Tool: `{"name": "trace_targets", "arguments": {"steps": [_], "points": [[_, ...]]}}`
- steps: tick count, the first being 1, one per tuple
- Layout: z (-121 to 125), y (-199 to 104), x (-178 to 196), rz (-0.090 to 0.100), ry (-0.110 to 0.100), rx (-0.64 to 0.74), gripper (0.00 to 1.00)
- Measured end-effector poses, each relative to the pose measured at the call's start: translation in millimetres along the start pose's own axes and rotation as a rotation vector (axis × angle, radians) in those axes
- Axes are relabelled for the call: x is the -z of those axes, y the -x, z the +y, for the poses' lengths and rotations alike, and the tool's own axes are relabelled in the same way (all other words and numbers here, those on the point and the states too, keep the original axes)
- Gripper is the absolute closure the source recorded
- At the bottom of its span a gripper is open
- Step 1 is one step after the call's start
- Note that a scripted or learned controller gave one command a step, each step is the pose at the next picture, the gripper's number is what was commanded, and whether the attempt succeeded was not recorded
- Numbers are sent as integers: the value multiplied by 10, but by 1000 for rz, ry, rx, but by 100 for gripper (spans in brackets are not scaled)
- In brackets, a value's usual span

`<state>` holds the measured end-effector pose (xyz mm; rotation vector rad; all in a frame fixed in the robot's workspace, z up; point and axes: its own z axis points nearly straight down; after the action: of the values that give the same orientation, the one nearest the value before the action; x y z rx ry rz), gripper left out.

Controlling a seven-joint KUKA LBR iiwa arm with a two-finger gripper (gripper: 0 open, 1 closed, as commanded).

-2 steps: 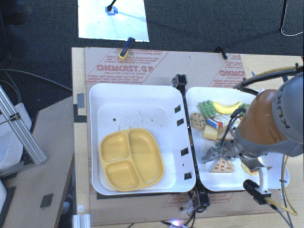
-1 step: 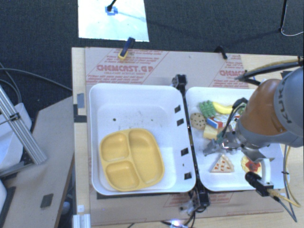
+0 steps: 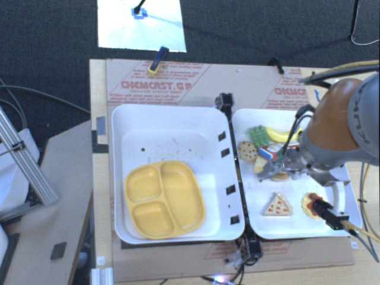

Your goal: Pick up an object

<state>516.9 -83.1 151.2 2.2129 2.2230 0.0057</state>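
My gripper (image 3: 271,171) hangs low over the middle of the right bin (image 3: 255,227), with the grey and orange arm coming in from the right. It sits right over a tan toy food piece (image 3: 281,175) and beside a small red, white and blue item (image 3: 268,154). I cannot tell whether it touches either one. Around it lie a cookie (image 3: 247,151), a green broccoli (image 3: 259,135), a yellow banana (image 3: 276,135) and a pizza slice (image 3: 277,206). A round yellow and red piece (image 3: 309,203) rests at the right, partly hidden by the wrist.
The left bin (image 3: 172,120) holds a yellow divided tray (image 3: 164,198) in its front half. A black divider (image 3: 231,159) with clips separates the two bins. Cardboard (image 3: 178,82) lies behind the bins with a blue and yellow tool (image 3: 158,60) on it.
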Motion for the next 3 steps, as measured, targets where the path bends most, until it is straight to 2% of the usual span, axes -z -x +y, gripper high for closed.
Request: {"name": "trace_targets", "arguments": {"steps": [1, 2, 3], "points": [[774, 435, -405, -2, 1, -1, 0], [135, 227, -605, -3, 16, -6, 0], [-294, -460, 388, 4, 1, 6, 0]]}}
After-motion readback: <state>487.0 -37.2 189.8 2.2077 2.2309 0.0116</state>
